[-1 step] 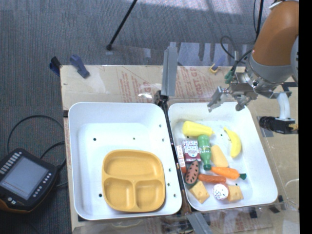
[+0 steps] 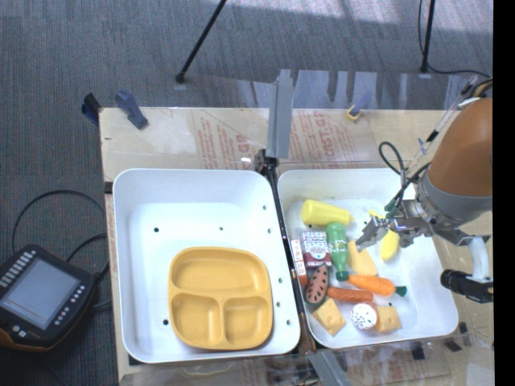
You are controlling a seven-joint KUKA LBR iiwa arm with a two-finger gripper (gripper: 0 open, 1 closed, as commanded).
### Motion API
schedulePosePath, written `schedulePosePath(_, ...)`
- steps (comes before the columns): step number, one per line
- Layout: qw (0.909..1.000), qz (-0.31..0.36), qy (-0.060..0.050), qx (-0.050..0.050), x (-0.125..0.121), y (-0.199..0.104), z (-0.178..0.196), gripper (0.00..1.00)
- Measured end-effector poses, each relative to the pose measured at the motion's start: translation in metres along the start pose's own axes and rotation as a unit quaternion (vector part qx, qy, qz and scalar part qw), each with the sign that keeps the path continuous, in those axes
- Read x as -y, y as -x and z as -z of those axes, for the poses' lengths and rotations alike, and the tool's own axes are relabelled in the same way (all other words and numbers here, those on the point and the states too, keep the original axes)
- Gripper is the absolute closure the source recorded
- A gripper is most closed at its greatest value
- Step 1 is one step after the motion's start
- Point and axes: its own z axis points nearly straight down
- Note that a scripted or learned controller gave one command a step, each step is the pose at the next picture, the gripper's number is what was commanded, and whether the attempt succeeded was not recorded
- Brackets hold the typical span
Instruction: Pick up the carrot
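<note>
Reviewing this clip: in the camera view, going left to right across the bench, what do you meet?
Left bin holding the yellow divided tray → watermelon slice → green bottle → carrot → gripper.

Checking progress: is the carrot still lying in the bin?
Yes: the carrot lies flat in the right bin, gripper above, apart from it.

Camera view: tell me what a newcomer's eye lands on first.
The mustard-yellow three-compartment plastic tray lies alone in the left shallow white bin. The right shallow white bin holds a crowded heap of toy food, with the orange plastic carrot near its middle. The grey-and-orange arm's claw hangs above the heap.
</note>
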Motion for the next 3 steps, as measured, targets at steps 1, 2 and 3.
schedulePosePath(1,0.9989,0.046,0.005,0.0,0.022,0.012,-0.101,0.0)
schedulePosePath(2,0.9991,0.042,0.004,-0.001,0.022,0.014,-0.09,1.0)
schedulePosePath(3,0.9973,0.073,0.008,0.001,0.039,-0.026,-0.018,1.0)
